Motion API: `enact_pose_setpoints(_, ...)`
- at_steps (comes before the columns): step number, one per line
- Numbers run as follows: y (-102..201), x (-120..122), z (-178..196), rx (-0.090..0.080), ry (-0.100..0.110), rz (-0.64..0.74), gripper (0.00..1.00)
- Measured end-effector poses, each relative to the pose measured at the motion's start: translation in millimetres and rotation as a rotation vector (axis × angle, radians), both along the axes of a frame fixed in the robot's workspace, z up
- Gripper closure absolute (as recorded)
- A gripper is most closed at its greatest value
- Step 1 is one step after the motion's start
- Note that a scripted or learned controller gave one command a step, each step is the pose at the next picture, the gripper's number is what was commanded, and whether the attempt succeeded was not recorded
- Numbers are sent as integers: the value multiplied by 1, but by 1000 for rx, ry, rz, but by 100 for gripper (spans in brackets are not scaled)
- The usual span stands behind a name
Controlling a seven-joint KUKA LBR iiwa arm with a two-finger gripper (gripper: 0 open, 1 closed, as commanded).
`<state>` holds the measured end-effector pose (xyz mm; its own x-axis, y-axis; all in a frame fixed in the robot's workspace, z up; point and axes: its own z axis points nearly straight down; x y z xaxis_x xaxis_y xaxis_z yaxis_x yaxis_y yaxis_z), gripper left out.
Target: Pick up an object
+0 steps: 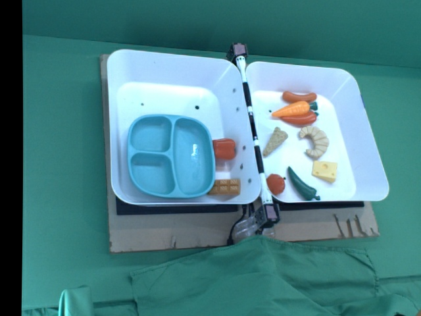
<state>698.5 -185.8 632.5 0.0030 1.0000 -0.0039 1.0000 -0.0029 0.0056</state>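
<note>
Your candidates lie loose in the right bin (368, 143): carrot (294, 110), cheese wedge (324, 170) and green pepper (301, 184) sit well apart, so each probably leaves room around it for a grasp. The tomato (275, 184) hugs the bin wall, likely awkward. The state of the fingers cannot be told. The left bin (131, 78) holds a blue plate (171, 155).

At frame left, a white shallow plastic bin (172, 68) holds a light-blue divided plate (170, 155), a red-orange block (223, 149) and an orange waffle (225, 187). At right, an orange carrot (295, 110), yellow holed cheese wedge (324, 170), dark-green pepper (302, 184) and red tomato (275, 184).
</note>
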Motion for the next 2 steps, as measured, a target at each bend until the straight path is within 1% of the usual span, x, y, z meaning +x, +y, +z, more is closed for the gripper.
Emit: enact_pose_setpoints(2,0,0,0,0,0,0,0)
